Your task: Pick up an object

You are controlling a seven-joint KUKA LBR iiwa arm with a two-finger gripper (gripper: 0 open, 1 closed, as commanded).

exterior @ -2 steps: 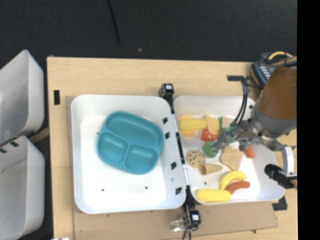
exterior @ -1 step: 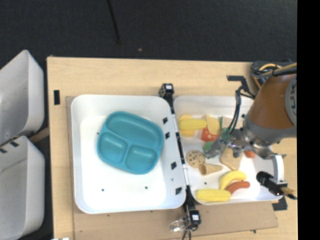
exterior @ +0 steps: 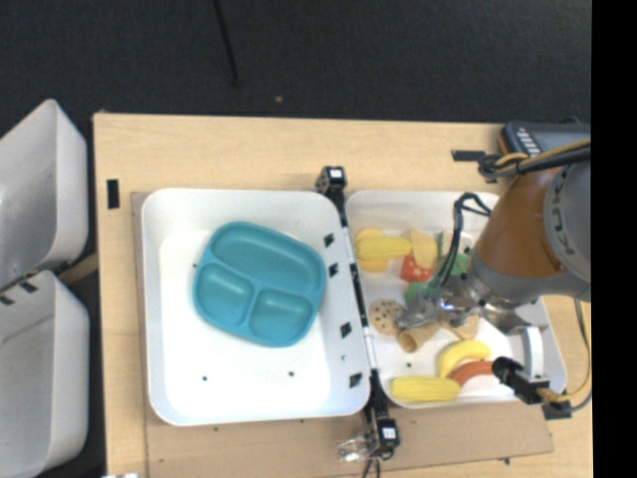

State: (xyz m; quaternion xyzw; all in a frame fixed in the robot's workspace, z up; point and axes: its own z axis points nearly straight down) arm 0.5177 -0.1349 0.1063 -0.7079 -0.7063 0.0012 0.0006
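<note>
A pale wooden bench (exterior: pixel 229 152) stands on dark floor (exterior: pixel 299 38) (white furniture (exterior: pixel 35 197) at left).

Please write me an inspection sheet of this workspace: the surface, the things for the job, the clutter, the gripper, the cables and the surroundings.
Surface: wooden bench bearing left bin and right bin.
Job's things: toy foods in right bin, among them corn cob, banana, round cracker.
Clutter: blue divided plate in left bin.
Gripper: gripper low over right bin's middle; hold unclear.
Cables: black cable along the arm.
Surroundings: dark floor, white boxes at left.
</note>
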